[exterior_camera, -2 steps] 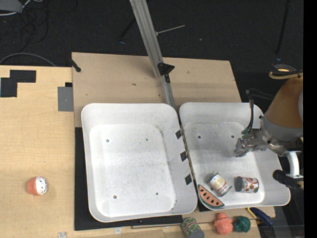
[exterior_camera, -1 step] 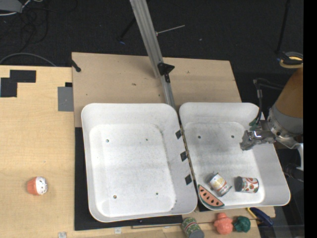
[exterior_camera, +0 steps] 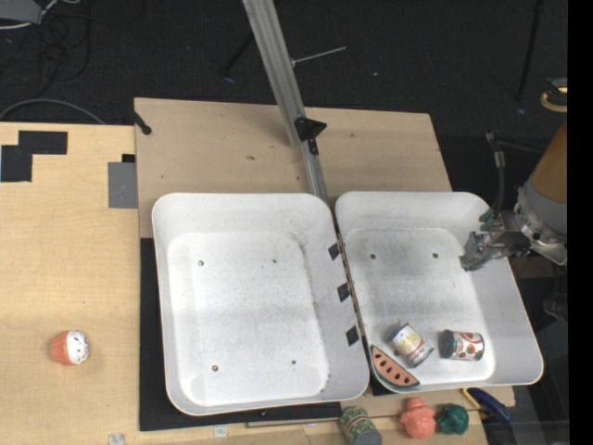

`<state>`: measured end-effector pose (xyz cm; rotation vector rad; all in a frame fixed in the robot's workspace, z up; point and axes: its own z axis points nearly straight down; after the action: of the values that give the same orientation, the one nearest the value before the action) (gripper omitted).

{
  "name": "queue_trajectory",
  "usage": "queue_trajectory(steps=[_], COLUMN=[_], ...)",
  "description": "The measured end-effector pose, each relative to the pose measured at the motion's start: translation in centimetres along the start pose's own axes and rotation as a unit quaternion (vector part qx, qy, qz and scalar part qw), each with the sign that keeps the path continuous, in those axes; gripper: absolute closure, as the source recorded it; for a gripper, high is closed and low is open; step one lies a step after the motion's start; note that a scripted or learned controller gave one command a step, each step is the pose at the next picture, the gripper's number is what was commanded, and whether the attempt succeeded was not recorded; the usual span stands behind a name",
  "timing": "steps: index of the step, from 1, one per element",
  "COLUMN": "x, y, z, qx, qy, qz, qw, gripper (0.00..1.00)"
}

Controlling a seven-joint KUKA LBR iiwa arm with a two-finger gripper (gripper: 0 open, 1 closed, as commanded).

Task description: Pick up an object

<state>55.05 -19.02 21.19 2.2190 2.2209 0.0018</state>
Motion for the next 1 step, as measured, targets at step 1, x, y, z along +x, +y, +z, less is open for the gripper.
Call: queue_trajectory(steps=[1], x=[4.96], y=[0.02], z=[-0.16], qx=[0.003], qy=[0.002], qz=[-0.002], qw=[1.0000], gripper=[1.00])
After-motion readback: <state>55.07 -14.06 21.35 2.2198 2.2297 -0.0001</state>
